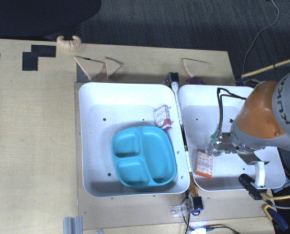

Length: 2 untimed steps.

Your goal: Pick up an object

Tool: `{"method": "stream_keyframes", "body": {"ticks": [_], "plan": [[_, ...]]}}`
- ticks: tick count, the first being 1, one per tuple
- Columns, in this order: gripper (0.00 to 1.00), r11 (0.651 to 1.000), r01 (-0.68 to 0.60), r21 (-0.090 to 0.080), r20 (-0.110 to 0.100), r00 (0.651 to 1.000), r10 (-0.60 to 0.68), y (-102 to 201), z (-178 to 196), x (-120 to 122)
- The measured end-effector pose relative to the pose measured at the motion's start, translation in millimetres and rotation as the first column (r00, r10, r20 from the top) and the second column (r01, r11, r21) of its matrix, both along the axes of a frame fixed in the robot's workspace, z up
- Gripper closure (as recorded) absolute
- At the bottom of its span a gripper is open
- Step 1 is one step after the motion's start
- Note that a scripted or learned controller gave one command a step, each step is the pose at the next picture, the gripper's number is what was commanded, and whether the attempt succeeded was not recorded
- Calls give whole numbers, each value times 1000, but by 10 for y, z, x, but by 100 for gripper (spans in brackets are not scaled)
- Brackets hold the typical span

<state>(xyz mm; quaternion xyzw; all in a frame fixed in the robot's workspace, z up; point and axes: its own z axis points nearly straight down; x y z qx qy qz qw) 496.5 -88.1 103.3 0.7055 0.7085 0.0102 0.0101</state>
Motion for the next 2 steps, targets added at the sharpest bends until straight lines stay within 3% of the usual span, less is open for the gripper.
{"method": "stream_keyframes", "body": {"ticks": [1, 2], "plan": [[100, 1000, 3, -2, -25, 1000, -3, -735, 105, 458], [100, 1000, -2, 0, -23, 1000, 2, -292, 629, 1307]]}}
